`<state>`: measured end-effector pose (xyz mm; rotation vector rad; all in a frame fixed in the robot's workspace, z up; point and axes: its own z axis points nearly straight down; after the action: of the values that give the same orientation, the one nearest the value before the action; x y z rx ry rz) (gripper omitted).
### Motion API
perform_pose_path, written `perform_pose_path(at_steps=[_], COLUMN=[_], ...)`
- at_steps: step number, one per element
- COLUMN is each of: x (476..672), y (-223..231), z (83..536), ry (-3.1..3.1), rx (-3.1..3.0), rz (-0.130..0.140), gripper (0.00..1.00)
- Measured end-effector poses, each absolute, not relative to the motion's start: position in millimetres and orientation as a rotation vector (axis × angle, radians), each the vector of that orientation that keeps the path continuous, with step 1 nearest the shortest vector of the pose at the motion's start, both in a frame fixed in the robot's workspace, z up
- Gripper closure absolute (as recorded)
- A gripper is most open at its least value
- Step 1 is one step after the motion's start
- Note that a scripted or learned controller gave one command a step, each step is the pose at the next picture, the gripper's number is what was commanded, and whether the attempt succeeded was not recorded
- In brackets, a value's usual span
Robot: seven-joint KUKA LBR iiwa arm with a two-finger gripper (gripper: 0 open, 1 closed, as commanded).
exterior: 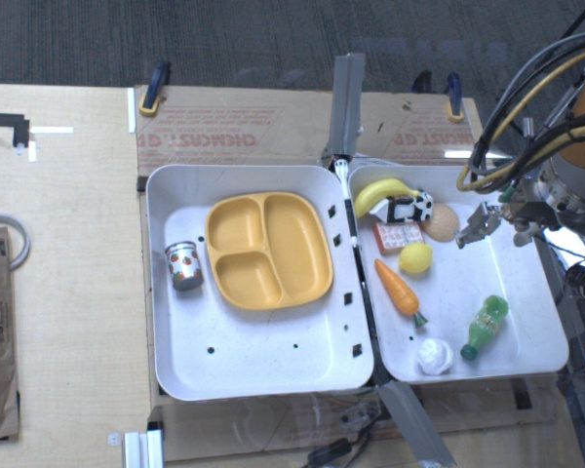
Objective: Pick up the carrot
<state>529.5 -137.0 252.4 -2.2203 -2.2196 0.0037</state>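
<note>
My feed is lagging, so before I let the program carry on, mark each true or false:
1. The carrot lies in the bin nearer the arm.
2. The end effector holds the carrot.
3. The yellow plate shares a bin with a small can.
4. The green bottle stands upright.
1. True: the carrot lies in the right bin.
2. False: the end effector is off to the carrot's upper right.
3. True: the yellow plate and small can share the left bin.
4. False: the green bottle lies on its side.

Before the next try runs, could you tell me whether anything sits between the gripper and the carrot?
Nothing visible blocks it outright. The gripper is over the right bin's upper right part, and the carrot lies lower left of it. The lemon sits just above the carrot, close to the straight line between them, so a low approach might brush it.
</note>
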Motion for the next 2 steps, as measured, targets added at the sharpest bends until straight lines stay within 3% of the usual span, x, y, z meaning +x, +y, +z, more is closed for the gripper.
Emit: perform_pose_path(at_steps=[1,2], x=[500.3,515.2], y=[-99,-101], z=[150,91], ry=[-2.513,-2.396], rx=[-1.882,-2.03], rz=[0.003,0.003], gripper=[0.0,0.0])
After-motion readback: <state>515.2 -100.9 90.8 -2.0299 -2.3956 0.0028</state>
